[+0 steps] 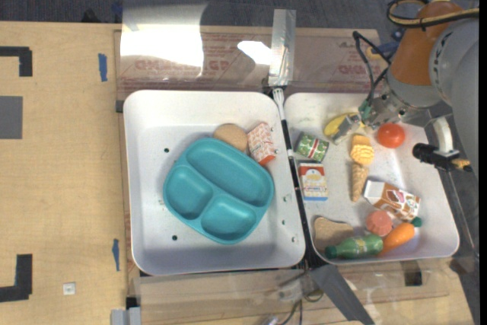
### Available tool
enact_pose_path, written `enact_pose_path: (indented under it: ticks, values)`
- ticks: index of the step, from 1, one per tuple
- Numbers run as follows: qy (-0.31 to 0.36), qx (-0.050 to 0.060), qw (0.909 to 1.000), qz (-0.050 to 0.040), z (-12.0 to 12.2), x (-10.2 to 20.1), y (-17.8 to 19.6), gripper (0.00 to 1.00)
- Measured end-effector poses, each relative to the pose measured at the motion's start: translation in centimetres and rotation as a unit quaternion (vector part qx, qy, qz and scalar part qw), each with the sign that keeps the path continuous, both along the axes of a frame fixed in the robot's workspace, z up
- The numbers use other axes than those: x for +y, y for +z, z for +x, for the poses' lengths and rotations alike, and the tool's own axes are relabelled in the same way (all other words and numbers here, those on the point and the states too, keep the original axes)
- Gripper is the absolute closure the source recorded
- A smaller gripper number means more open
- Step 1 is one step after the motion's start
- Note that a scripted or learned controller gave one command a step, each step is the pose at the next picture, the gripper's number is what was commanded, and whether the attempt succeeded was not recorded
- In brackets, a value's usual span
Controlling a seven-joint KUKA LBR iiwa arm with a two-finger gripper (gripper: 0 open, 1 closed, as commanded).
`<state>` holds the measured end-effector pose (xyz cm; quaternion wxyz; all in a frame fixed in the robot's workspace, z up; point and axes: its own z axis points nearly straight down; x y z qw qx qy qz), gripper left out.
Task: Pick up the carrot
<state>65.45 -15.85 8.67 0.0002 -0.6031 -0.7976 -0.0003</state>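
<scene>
The carrot (399, 236) is small and orange with a green top. It lies at the front right corner of the right bin (441, 243), between a pink round piece (379, 222) and the bin wall. My gripper (371, 112) hangs at the far side of that bin, beside a yellow banana (341, 124) and a red tomato (391, 135). It is well away from the carrot, and nothing shows in its hold.
Near the carrot lie a green bottle (354, 246), a bread slice (331, 228) and a printed carton (393, 201). An ice cream cone (359, 164), a green can (312, 148) and a small box (313, 182) sit mid-bin. The left bin (144, 164) holds a teal divided plate (219, 189).
</scene>
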Motion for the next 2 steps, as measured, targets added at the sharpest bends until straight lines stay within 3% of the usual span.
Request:
enact_pose_path:
  ticks: [1,2]
  values:
    - [-0.052,-0.003,0.9987,-0.0010,-7.8,0.6,0.1,0.00]
    - [-0.050,-0.006,0.9988,-0.0016,-7.5,0.7,1.3,1.00]
